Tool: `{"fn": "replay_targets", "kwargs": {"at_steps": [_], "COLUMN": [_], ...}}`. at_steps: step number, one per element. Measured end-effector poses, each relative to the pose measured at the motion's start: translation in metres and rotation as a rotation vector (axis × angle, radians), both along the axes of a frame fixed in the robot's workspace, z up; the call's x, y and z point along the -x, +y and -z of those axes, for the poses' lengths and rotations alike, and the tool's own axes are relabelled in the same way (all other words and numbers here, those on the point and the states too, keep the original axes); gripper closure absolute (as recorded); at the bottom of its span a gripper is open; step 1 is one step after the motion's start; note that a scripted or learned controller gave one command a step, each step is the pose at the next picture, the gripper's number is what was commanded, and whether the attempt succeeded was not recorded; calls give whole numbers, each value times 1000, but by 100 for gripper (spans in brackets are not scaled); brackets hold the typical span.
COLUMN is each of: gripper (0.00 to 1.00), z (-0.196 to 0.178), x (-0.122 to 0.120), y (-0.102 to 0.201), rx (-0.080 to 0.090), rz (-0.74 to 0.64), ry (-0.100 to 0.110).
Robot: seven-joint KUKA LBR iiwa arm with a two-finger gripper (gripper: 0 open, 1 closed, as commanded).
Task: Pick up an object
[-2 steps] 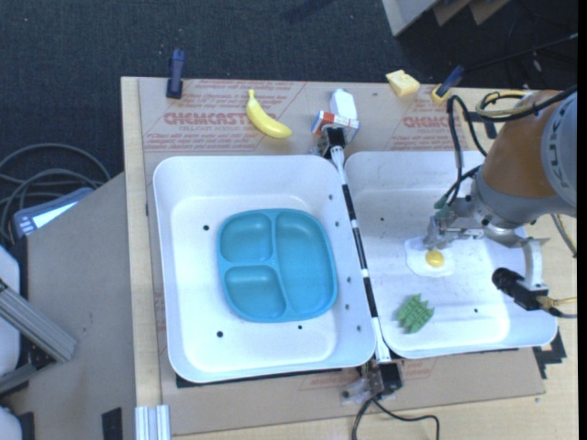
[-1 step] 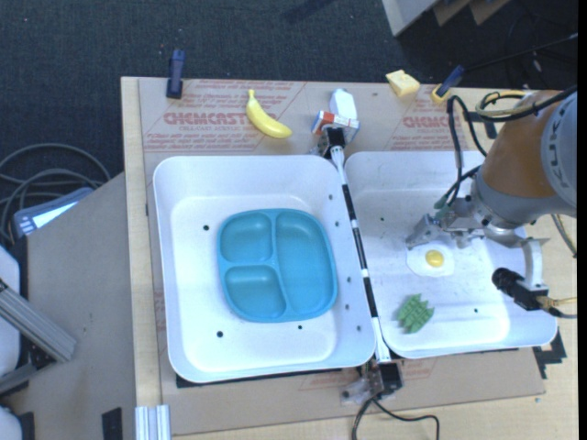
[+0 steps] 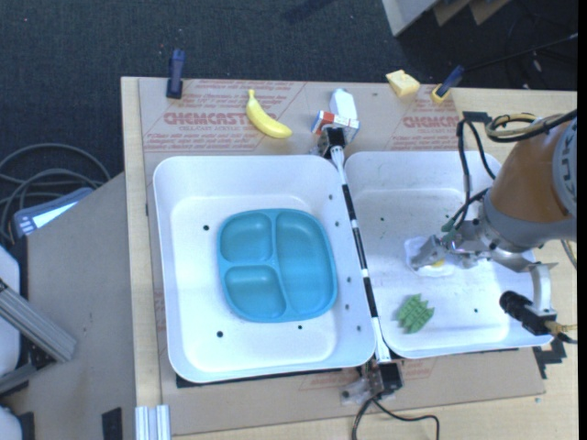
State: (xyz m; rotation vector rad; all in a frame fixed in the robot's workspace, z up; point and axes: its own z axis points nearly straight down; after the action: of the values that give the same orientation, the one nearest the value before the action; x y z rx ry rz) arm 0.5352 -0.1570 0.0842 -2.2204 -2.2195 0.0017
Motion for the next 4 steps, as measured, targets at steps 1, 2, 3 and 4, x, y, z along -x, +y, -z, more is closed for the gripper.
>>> {"fn": "replay_targets", "kwargs": {"at_steps": [1,2,3,4], "gripper": [100,0,0,0], "z": [-11,-11,-33,1], "x": [-1,-1,-101,-65], "y": [0,0,4,9], "rx": [1,1,1,0], "rz": [1,1,-2,0], "ry": [-5,-4,-4,0]}}
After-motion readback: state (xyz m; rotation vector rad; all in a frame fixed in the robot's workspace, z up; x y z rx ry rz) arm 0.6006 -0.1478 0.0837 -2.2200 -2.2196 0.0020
